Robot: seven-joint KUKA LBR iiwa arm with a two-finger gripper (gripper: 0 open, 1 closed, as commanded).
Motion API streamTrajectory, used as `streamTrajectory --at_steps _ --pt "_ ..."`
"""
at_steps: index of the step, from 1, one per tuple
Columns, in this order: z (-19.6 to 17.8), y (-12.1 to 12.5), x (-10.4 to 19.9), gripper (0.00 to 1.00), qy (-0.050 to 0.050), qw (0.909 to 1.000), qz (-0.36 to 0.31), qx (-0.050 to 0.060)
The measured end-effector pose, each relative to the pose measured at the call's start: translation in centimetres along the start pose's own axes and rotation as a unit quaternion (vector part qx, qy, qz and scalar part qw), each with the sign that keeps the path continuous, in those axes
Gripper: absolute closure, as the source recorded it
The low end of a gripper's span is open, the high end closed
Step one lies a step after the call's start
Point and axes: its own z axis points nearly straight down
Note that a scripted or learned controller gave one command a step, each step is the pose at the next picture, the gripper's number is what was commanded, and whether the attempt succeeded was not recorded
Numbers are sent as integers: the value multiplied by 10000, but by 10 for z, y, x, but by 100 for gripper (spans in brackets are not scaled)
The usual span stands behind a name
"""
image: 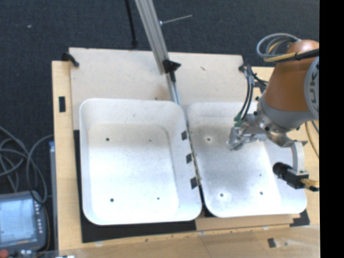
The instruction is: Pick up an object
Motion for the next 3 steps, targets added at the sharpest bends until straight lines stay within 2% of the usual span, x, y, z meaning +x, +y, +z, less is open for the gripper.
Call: streamTrajectory --at_steps 1,2,3 --pt "-5 18 44 100 1 10000 3 4" --pt "-12 27 100 100 3 10000 2 8" --pt "0 41 158 100 -8 10000 7 11"
